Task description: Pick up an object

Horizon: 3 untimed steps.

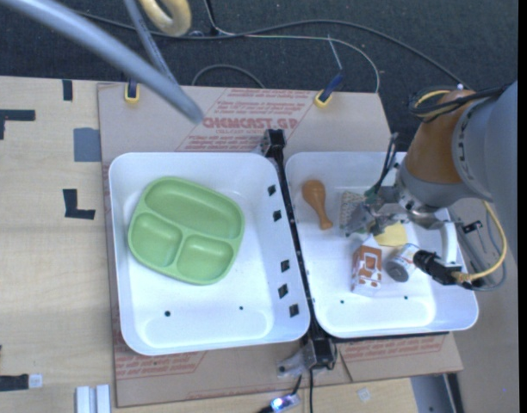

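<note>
The two-finger gripper (360, 216) hangs low in the right white bin (332, 312), its state impossible to tell. Just beside it lie a yellow block (391, 234), an orange-and-white carton (367, 267) and a brown wooden drumstick-shaped toy (316, 200). A green sectioned plastic plate (187, 230) sits in the left white bin (203, 329).

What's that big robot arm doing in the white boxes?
The robot arm is reaching into the right bin, where small things lie: a brown wooden piece, a yellow block and a little orange and white box. Its gripper is down among them, but you can't tell whether it has caught anything. In the left bin lies a green divided plate.
</note>
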Available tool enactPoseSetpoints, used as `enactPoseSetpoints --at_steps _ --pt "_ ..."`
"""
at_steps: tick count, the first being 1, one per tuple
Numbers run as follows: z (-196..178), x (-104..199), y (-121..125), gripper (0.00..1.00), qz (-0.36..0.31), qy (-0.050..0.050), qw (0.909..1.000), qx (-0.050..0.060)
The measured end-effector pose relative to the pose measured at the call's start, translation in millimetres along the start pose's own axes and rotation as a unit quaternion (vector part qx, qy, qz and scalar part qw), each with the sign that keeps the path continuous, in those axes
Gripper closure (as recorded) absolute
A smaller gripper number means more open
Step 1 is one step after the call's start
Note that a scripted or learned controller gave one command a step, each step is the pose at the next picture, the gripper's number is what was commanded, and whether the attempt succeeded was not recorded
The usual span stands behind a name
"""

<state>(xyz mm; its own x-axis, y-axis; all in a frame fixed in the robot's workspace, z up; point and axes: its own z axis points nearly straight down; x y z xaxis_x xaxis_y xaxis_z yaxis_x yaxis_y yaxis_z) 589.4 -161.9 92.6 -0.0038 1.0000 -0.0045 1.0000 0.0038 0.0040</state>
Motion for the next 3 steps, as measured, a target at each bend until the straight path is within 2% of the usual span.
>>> enactPoseSetpoints --at_steps 1,3 --pt "-39.8 5.8 2.7 1.0 0.001 0.003 1.0 0.003" --pt "-121.8 3.5 -2.1 1.0 0.001 0.003 1.0 0.003"
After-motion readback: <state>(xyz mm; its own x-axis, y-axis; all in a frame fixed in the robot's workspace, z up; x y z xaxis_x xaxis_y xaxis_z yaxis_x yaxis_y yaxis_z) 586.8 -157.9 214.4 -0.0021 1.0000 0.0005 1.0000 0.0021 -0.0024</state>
